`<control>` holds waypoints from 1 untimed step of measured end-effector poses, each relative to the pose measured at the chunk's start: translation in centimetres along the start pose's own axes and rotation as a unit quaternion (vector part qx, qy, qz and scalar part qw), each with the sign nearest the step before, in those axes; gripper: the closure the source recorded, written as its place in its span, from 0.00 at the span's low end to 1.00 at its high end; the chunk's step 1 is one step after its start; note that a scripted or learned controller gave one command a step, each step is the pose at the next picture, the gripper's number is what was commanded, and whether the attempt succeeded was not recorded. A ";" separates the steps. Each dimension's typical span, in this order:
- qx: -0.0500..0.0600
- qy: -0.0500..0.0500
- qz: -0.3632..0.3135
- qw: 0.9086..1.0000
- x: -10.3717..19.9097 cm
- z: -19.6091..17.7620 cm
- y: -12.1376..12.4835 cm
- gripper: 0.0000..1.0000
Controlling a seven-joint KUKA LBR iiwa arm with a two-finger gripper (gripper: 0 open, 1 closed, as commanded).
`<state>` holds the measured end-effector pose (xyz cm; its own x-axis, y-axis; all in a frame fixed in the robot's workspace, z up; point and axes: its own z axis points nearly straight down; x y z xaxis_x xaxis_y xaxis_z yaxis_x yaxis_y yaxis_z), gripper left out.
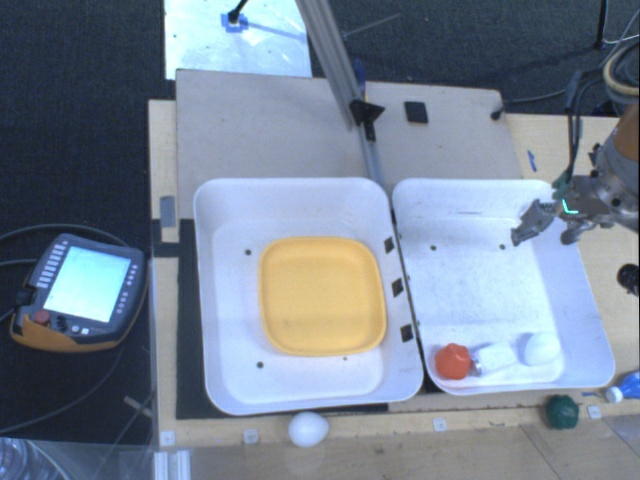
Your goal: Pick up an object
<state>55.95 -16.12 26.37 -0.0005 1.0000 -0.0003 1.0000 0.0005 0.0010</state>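
A yellow square plate (323,295) lies in the left bin (225,268). Along the front wall of the right bin (480,268) sit a red-orange ball (453,361), a white bottle-like object (494,357) and a white ball (541,349). My gripper (548,224) hangs over the right bin's far right part, well above and behind those three objects. Its two dark fingers (527,227) are spread apart with nothing between them.
A white egg-shaped object (308,429) lies on the bench in front of the left bin. A dark green ball (562,411) and a blue item (626,389) rest outside the right bin's front right corner. A teach pendant (80,291) lies far left. A metal pole (335,53) slants behind the bins.
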 end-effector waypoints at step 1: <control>0.000 0.000 0.000 1.000 0.0 0.0 0.0 0.00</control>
<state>55.95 -16.12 26.37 -0.0005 1.0000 -0.0002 1.0000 0.0005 0.0009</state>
